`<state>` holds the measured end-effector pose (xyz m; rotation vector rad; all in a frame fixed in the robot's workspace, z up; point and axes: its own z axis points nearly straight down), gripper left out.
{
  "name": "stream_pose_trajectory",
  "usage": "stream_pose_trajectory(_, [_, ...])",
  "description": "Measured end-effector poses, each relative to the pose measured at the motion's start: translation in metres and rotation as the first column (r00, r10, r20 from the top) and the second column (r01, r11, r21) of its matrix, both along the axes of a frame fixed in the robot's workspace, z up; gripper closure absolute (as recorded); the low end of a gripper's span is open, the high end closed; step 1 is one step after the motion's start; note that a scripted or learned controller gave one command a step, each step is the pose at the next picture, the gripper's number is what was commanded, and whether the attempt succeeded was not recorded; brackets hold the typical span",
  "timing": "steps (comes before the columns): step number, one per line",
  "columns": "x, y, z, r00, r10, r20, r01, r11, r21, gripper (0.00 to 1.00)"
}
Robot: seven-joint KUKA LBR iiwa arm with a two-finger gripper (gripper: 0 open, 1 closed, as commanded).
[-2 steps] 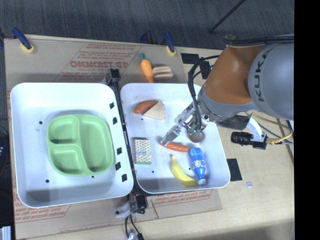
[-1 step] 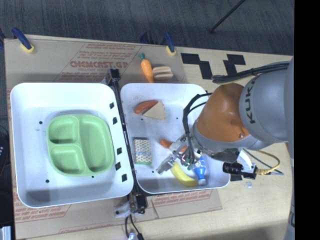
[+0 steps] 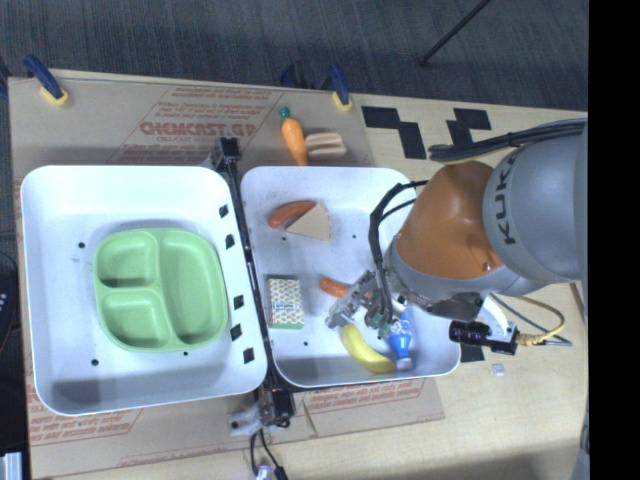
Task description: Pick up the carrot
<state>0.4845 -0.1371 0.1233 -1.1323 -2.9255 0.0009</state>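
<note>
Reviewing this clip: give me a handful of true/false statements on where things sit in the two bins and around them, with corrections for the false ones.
1. A green divided tray lies in the left bin. True.
2. A banana lies in the left bin. False: it lies in the right bin, near its front edge.
3. A carrot lies on the bench outside the bins, behind the right bin. True.
4. The gripper hangs over the green tray. False: it is over the right bin, close to the banana and a small orange piece.
5. A sausage lies beside a wedge-shaped piece in the right bin. True.
</note>
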Motion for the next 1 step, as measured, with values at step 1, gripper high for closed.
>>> stream_pose_trajectory(1, [-0.0024, -0.0004, 0.1306, 0.999, 0.041, 0.006, -0.041, 0.999, -0.002, 1.00])
